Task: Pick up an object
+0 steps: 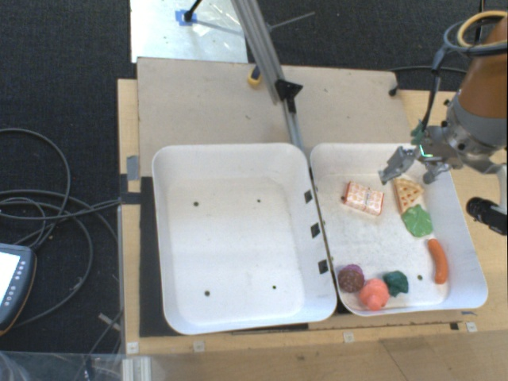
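fingers (412, 167): spread apart, nothing between them
waffle wedge (408, 192): just below fingers, top corner hidden by them
arm (481, 109): cut off at right edge

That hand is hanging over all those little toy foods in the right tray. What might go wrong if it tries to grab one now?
The hand hovers above the waffle wedge, which touches the green piece; closing there could catch or shove both. The purple ball, pink ball and dark green piece crowd together near the right bin's front wall, leaving little room for fingers.
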Tool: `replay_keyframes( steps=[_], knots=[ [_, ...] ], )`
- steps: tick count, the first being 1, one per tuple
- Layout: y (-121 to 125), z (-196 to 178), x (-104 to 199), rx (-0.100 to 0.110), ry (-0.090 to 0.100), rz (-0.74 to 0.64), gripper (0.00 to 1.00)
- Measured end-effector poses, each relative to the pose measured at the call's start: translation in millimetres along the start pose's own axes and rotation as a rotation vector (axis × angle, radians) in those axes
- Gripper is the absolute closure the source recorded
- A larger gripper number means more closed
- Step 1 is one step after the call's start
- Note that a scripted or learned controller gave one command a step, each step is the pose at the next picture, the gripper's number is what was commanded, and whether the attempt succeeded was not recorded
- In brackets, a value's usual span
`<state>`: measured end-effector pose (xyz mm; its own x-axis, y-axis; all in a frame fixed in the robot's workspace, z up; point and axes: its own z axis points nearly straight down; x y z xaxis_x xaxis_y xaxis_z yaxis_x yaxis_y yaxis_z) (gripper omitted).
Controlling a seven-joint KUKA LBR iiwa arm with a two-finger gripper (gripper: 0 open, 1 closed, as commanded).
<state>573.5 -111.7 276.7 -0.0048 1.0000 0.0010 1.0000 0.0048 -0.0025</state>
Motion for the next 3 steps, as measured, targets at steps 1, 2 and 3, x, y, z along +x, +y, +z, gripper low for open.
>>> replay_keyframes(
  steps=[1,2,3],
  knots=[
    [0.6,-2.2,-0.2,-0.004,-0.001,0.001,0.00],
    [-5.4,41.5,-0.1,-0.001,-0.001,0.004,0.00],
    [-3.2,85.0,-5.7,0.000,-0.001,0.005,0.00]
  ],
)
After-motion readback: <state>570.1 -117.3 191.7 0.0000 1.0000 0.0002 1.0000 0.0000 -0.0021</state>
